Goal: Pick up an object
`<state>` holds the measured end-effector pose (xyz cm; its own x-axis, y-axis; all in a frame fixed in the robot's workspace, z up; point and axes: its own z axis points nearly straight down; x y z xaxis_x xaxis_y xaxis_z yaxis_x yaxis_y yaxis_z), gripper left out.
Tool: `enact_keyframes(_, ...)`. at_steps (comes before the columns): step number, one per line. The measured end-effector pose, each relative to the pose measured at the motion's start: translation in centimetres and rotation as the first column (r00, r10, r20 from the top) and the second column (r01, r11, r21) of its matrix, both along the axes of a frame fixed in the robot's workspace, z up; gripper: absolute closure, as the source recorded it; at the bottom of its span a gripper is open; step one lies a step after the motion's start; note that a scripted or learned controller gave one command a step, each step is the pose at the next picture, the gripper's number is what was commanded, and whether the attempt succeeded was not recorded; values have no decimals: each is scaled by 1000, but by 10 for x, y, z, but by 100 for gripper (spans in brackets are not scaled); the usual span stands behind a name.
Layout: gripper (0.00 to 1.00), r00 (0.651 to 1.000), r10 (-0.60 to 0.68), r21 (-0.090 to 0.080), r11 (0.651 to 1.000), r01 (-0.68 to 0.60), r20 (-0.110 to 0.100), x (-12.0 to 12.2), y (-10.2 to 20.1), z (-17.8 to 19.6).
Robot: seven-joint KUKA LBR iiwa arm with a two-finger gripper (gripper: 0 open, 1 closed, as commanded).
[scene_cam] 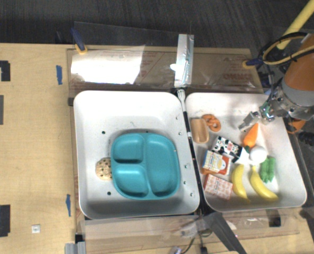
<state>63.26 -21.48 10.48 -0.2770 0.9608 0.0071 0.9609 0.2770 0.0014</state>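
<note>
My gripper (256,117) hangs over the upper right of the right bin (297,187), at the end of the grey arm with its orange band (304,74). Just below it lies an orange carrot (250,135), with a white ball (258,155) and a green vegetable (268,168) further down. Two bananas (239,181) lie along the front. A pretzel (212,122), a bread roll (199,130), a black-and-white carton (227,146), a juice box (216,163) and a pink box (218,186) fill the bin's left half. Nothing is seen held.
The left bin (88,110) holds a teal divided plate (145,164) with a cookie (103,168) beside its left edge. A metal divider post (184,60) stands behind the bins. Yellow and black cables (284,38) trail at the upper right.
</note>
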Motion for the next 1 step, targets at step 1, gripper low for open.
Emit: enact_keyframes(1,0,974,-226,11,974,226,9,-25,6,-16)
